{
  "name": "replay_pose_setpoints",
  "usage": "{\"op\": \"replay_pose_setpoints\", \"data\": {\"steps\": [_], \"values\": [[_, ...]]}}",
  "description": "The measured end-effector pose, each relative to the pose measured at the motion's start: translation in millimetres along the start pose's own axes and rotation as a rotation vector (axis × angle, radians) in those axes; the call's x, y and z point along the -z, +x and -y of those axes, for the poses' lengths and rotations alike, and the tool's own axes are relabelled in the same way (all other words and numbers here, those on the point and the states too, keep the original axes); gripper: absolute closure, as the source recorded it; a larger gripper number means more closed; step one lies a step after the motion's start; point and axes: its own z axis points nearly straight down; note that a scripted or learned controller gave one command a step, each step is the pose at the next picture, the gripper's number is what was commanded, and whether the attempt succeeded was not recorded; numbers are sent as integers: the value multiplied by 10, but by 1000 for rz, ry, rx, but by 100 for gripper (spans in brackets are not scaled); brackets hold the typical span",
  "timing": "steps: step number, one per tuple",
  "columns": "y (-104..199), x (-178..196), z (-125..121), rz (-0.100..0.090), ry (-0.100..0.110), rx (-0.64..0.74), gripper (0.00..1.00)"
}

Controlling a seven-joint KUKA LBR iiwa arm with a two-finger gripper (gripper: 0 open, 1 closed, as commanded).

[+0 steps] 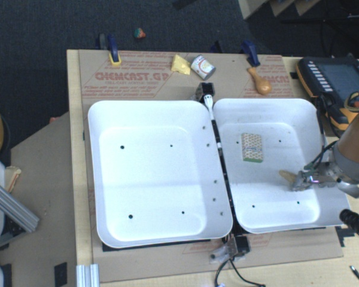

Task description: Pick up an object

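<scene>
Claw (300, 182) low in right bin (269, 220), patterned block (252, 147) up-left, apart

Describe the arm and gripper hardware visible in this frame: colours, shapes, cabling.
The arm comes in from the right as a rounded grey link, with a tan-orange band on its upper part. At its end is a small metallic grey gripper with a tan-coloured tip. Thin dark cables loop from the wrist to the gripper body. No markings are legible.

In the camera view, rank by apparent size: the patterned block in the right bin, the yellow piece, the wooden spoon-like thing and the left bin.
1. Left bin
2. Patterned block
3. Wooden spoon-like thing and yellow piece look about alike, so I won't rank them.
</scene>
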Motion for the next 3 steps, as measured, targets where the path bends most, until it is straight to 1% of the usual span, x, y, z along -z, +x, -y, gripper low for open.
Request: {"op": "replay_pose_setpoints", "data": {"steps": [3], "values": [[-14,305,-20,7,-9,-4,100]]}}
